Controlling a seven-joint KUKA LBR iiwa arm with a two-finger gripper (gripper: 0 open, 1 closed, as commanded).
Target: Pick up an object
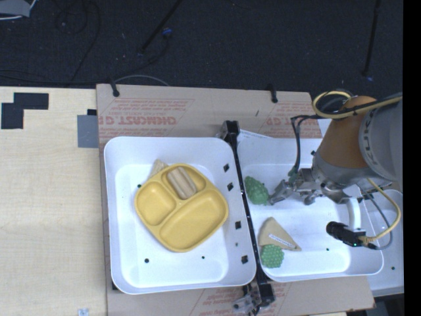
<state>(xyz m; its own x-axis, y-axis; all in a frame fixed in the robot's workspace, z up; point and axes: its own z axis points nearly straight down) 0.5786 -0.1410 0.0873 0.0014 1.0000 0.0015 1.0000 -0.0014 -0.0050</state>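
Three loose objects lie in the right bin, and the nearest to the claw is a green broccoli-like piece, which sits just beside the fingertips on their left, against the bin's left wall; whether metal touches it cannot be told from this height. Nothing is seen between the fingers, and at this slant I cannot tell if they stand apart or together. Below the claw, toward the near edge of the same bin, a tan wedge with a green stripe lies flat, and touching its lower corner is a second small green bumpy ball. Both are well apart from the claw. Behind the claw, to its right, the wrist widens into the orange band and then the grey arm, with yellow and black cables looping around it; a small black part on a cable hangs below and to the right. Left of the claw, past the black divider between the bins, the left bin holds a yellow divided plate, tilted on the bin floor, with a tan ridged piece resting in its upper compartment. Both bins rest on a sheet of cardboard with red print, and a pale wooden bench lies farther left.
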